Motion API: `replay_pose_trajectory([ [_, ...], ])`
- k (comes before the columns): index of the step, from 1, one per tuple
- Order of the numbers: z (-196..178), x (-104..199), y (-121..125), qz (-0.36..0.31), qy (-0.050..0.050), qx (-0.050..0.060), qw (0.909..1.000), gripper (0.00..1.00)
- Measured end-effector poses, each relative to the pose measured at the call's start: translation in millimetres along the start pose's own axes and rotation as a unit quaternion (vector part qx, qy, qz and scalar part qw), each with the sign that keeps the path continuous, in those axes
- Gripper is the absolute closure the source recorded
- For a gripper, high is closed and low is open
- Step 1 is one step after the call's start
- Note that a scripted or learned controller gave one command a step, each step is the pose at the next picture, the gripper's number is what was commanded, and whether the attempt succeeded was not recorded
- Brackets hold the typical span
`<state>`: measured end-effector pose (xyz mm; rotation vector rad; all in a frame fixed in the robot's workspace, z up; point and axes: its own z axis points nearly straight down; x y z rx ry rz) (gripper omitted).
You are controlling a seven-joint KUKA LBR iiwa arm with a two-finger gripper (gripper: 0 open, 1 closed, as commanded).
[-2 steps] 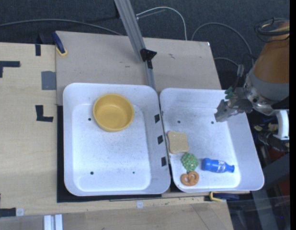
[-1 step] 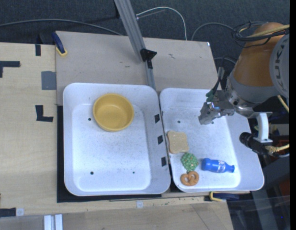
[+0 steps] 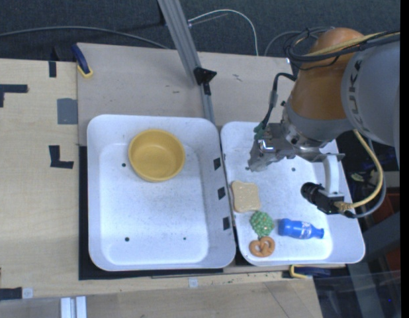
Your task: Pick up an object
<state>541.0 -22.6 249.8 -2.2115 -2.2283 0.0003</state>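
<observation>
**Claw over right bin, nothing visibly held**

Gripper (image 3: 259, 159) hangs above the right bin (image 3: 347, 244), just above the bread slice (image 3: 245, 196). Can't tell its state; no object visibly in it. Green ball (image 3: 261, 222), pretzel (image 3: 262, 246) and blue bottle (image 3: 299, 229) sit tightly clustered, so a descent risks nudging neighbours or clipping the bin wall. The wrist hides the claw tips.

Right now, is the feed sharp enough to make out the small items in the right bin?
Camera view: soft overall, evenly lit, no glare; bottle, pretzel and sponge are distinguishable, edges slightly blurred; end effector is dark and its details are unclear.
</observation>
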Motion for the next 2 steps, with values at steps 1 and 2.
replay_pose_trajectory([
  [1,5,61,12,0.0,0.0,0.0,1.0,1.0],
  [2,6,112,19,0.002,-0.001,0.0,1.0,1.0],
])
